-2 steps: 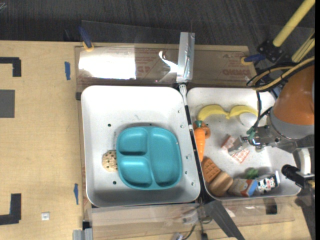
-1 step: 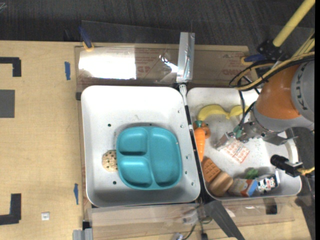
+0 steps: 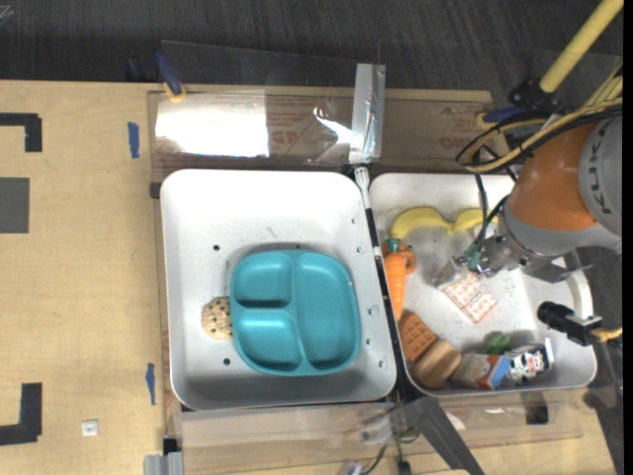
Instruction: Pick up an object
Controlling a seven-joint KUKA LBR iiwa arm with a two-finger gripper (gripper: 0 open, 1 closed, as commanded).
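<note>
Across the bench we see two shallow white bins set side by side, viewed from above at a slant. Within the left bin we note a teal divided plate lying flat near the middle, with a cookie touching the plate's left edge. Within the right bin we find the candidate objects: a banana near the far wall, a carrot lying along the left wall just below it, a waffle and a brown bread roll near the left front corner, and a small carton and a black-and-white item along the front wall. We also note a flat checked packet near the bin's middle. From the right, the grey arm with its orange band reaches over this bin, and the gripper sits low, directly above the far edge of the checked packet. We cannot tell whether the tool is spread or pressed together, because the tips are too small and too cluttered to resolve, and we see no object held between them.
</note>
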